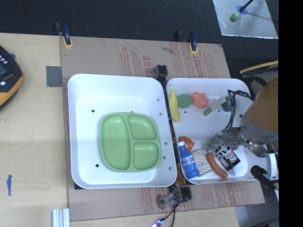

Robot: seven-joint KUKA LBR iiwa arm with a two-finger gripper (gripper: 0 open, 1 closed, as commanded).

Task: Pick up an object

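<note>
Near bench edge: a cable and small clamp [173, 200] sit at the seam below the two bins, on the brown cardboard sheet [118, 56] that underlies both.
Right bin, near side: the right bin [203, 85] holds a blue bottle [187, 161] lying along its left wall, a patterned card [202, 162] just beside it, and a sausage [216, 165] lying at a slant, touching the card's right edge.
Orange piece: a small orange object [186, 142] lies just behind the bottle's cap.
Gripper: the gripper [226, 151] is low in the right bin's near right corner, over a small black, white and red object [228, 158] next to the sausage.
Jaws: I cannot tell whether they are spread or pressed together; the wrist hardware hides them, and nothing can be seen pinched between them.
Arm: the arm [265, 115] reaches in from the right, its orange band above the grey wrist.
Left bin: the left bin [83, 93] holds a green divided plate [129, 142] with three compartments, lying flat near the middle.
Right bin, far side: a yellow banana-like piece [173, 105] lies along the left wall, then a green item [184, 100], a pink item [200, 100] touching it, and what may be a small speckled stick [216, 105].
Far bench: two blue-and-yellow clamps [66, 36] pin the cardboard's back edge.
Left edge: a yellow and black device [8, 77] rests on the wooden tabletop [28, 141].
</note>
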